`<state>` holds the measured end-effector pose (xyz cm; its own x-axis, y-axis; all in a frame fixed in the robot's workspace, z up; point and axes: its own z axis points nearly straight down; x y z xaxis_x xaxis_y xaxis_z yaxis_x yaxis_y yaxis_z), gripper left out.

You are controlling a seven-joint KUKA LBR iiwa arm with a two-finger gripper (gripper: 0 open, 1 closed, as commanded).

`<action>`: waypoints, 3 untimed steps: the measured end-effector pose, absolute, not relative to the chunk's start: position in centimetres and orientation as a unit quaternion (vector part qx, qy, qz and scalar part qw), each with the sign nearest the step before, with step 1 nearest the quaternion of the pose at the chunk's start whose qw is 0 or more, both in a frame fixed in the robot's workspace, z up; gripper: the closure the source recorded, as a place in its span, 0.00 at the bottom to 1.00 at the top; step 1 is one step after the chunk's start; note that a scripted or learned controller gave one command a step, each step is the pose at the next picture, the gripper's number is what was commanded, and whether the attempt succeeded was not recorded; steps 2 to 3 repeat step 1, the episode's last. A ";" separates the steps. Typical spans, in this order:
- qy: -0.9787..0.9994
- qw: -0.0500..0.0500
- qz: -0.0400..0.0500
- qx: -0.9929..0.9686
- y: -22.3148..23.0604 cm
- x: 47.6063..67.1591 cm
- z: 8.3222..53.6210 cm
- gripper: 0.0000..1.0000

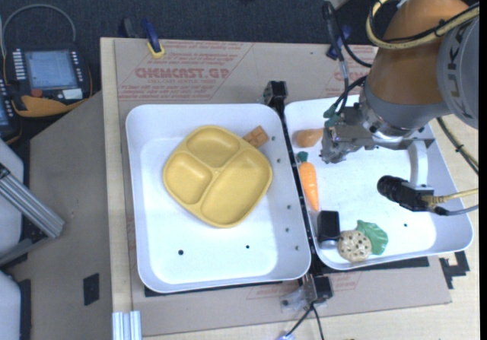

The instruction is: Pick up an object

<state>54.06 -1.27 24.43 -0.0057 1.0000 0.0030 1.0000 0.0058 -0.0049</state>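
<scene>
The grey arm reaches in from the right, its end effector (335, 150) pointing downward.

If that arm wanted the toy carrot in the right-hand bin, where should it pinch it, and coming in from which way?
Probably across the orange middle of the carrot, coming straight down from above. It lies flat and lengthwise along the left wall of the right bin, green top toward the far end, so the fingers should close across its narrow width, though the wall leaves little room on that side.

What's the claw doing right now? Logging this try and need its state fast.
Claw: over the right bin, near the carrot; open or closed cannot be told, and nothing is visibly held.
</scene>
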 end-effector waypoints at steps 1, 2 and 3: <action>-0.709 0.002 0.000 -0.705 3.6 52.4 24.8 1.00; -0.709 0.002 0.000 -0.705 3.6 52.4 24.8 1.00; -0.709 0.002 0.000 -0.705 3.6 52.4 24.8 1.00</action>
